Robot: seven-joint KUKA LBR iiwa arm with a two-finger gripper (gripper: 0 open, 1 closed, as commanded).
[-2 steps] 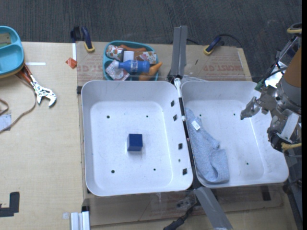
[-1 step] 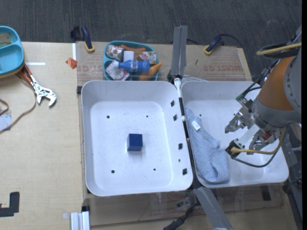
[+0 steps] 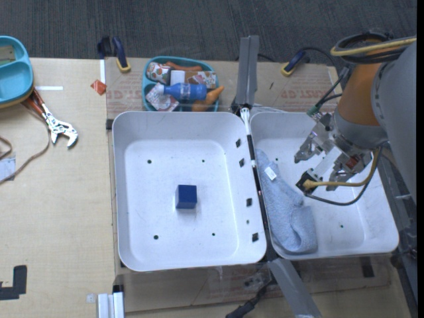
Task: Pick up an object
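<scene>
A small blue cube (image 3: 187, 197) sits near the middle of the left white bin (image 3: 132, 244). A grey cloth (image 3: 286, 211) with a white tag lies crumpled along the left side of the right bin (image 3: 371, 244). My gripper (image 3: 306, 152) hangs over the right bin, up and to the right of the cloth. Nothing shows between it and the cloth. The grey arm with its orange band (image 3: 361, 101) reaches in from the right.
Behind the left bin stands a teal tub (image 3: 180, 85) holding several packets and a bottle. A wrench (image 3: 58, 130) and a teal tray (image 3: 12, 68) lie on the bench at the far left. Clamps (image 3: 114, 50) grip the back edge.
</scene>
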